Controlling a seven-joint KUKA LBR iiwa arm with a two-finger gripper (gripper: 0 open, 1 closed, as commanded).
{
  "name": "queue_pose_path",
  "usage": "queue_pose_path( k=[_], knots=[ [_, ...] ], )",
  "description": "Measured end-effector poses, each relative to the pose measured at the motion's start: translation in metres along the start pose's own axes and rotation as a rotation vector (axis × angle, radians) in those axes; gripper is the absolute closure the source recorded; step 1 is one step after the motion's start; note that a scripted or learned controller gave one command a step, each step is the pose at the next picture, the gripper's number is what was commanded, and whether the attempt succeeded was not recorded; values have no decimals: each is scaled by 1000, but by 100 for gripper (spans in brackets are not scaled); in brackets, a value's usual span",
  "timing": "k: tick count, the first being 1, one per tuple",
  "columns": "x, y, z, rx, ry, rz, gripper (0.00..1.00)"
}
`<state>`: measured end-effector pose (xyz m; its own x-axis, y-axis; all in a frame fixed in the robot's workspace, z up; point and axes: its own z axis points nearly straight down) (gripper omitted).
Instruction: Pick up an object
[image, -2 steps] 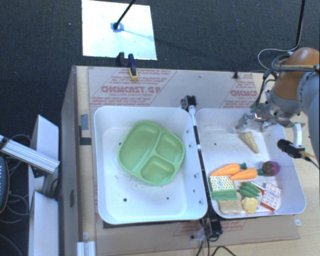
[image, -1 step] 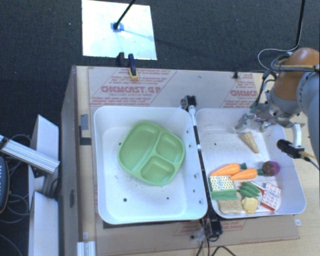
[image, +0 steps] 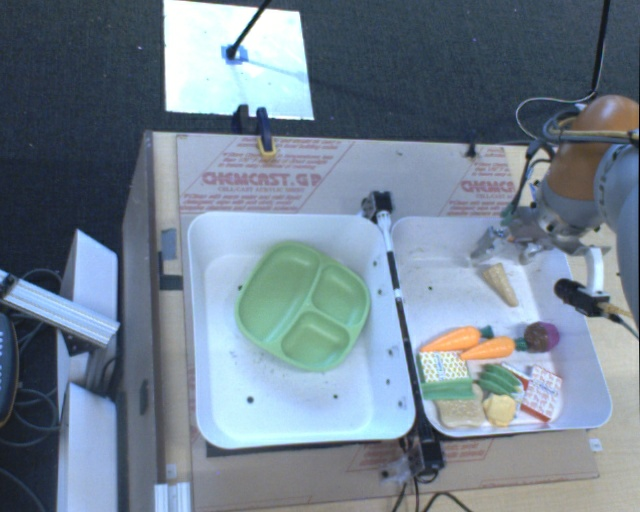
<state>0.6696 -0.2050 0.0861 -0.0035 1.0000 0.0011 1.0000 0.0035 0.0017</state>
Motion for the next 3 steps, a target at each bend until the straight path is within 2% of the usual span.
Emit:
queue_pose_path(
  k=[3],
  knots=[
    [0, 0, 0, 0, -1, -1, 0]
  ],
)
